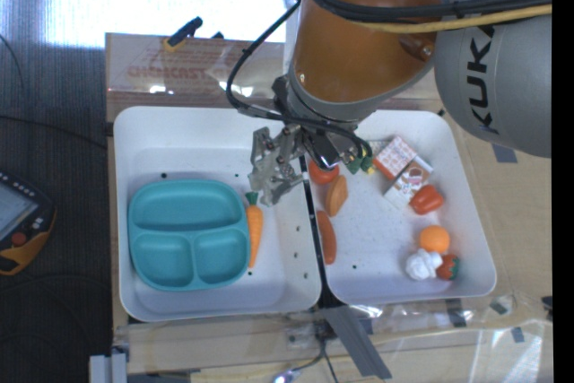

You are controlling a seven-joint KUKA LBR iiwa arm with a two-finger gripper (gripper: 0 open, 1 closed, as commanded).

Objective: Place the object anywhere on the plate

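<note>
A teal plate (pixel 188 233) with three compartments lies in the left bin (pixel 143 126). Along its right rim is an orange carrot (pixel 255 233) with a green top, pointing towards the bin's front. My gripper (pixel 269 175) hangs just above the carrot's green end, close to the wall between the two bins. From this angle I cannot make out whether the carrot is gripped or simply lying beside the plate.
The right bin (pixel 466 193) holds two orange sausage-like pieces (pixel 336 195) near the dividing wall, two red-and-white cartons (pixel 395 159), a red pepper (pixel 427 199), an orange fruit (pixel 435 239) and a white toy with a red piece (pixel 421 265). Black cables hang from the arm over the bins' back edge.
</note>
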